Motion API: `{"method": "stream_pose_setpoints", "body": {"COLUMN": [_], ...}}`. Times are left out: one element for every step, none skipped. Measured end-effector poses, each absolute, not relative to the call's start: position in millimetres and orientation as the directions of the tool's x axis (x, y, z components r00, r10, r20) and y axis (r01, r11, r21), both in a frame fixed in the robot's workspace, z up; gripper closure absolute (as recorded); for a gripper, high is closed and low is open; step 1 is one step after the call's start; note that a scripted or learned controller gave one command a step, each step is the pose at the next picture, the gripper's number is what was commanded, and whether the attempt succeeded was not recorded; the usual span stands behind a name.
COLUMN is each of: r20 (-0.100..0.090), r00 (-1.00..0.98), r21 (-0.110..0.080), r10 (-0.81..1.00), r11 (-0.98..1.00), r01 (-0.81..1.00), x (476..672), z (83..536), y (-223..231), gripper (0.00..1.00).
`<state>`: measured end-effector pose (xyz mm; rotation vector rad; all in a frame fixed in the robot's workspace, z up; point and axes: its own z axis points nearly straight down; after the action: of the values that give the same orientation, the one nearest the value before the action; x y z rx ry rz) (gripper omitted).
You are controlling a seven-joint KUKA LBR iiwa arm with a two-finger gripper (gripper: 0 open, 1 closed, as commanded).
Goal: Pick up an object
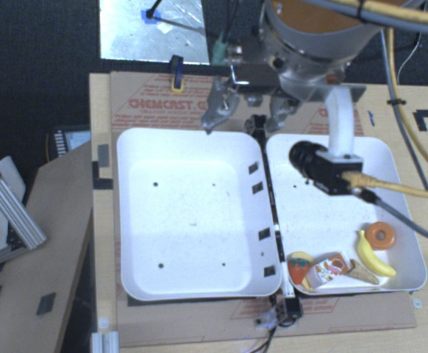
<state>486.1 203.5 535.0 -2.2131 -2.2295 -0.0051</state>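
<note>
Five toy foods crowd the near edge of the right bin [398, 168]: one tomato [299, 267], one printed packet [327, 269] whose lettering is too small to read, one cone [362, 273], one banana [373, 254] and one orange doughnut [380, 234]. The left bin [188, 212] adjoins it. Beyond the bins' far edges, the gripper [247, 112] hangs with fingers spread, gripping nothing, over cardboard [155, 98] printed "CHEMCAST".

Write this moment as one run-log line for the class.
gripper: open, above bins' far edge, holding nothing | banana, donut: right bin near corner
</note>
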Motion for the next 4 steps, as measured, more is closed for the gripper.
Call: {"method": "stream_pose_setpoints", "body": {"r20": [0.002, 0.004, 0.000, 0.000], "r00": [-0.007, -0.007, 0.003, 0.000], "r21": [0.002, 0.003, 0.003, -0.002], "r10": [1.000, 1.000, 1.000, 1.000], "r11": [0.007, 0.007, -0.003, 0.000], "r01": [1.000, 1.000, 1.000, 1.000], "x": [486.1, 486.6, 533.8, 508.6], "z": [535.0, 546.3, 534.5, 501.4], "y": [236.0, 234.7, 175.1, 160.5], "gripper": [0.00, 1.00, 1.00, 1.00]}}
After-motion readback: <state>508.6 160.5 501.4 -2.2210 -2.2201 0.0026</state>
